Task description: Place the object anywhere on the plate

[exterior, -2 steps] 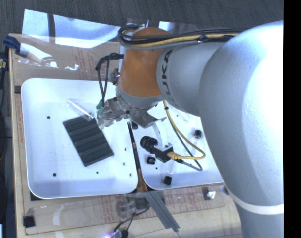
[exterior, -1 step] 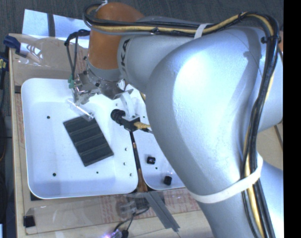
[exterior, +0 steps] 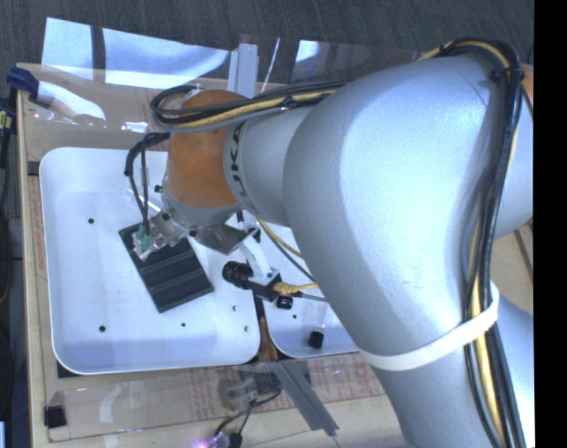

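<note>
My gripper (exterior: 174,278) shows as a dark ribbed block hanging low over the middle of the left white bin (exterior: 87,269). The orange wrist band (exterior: 201,161) sits just above it, and the big grey arm (exterior: 395,203) reaches in from the right. A small dark thing (exterior: 315,339) lies in the visible corner of the right bin (exterior: 297,348); I cannot tell what it is. The arm hides most of the right bin.
Black cables (exterior: 255,286) with a yellow connector hang from the wrist over the seam between the bins. The bench's wooden edge (exterior: 26,203) runs along the left, and a metal bracket (exterior: 297,395) stands at the front.
</note>
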You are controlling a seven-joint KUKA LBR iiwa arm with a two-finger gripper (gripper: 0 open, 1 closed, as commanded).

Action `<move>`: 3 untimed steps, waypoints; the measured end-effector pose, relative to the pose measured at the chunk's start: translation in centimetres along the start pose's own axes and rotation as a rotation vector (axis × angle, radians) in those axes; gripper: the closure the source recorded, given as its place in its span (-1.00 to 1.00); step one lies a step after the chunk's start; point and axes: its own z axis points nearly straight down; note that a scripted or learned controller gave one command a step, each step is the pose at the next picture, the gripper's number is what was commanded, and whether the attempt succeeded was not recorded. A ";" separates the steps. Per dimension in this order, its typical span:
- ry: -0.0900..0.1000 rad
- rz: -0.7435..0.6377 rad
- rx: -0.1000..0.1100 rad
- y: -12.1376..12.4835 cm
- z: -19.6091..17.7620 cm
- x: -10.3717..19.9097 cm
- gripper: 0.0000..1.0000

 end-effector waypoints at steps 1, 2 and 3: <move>0.005 0.182 0.022 7.3 0.2 -2.2 1.00; 0.000 0.667 0.008 5.9 -1.1 6.6 1.00; 0.000 0.418 0.006 0.3 -5.5 7.1 1.00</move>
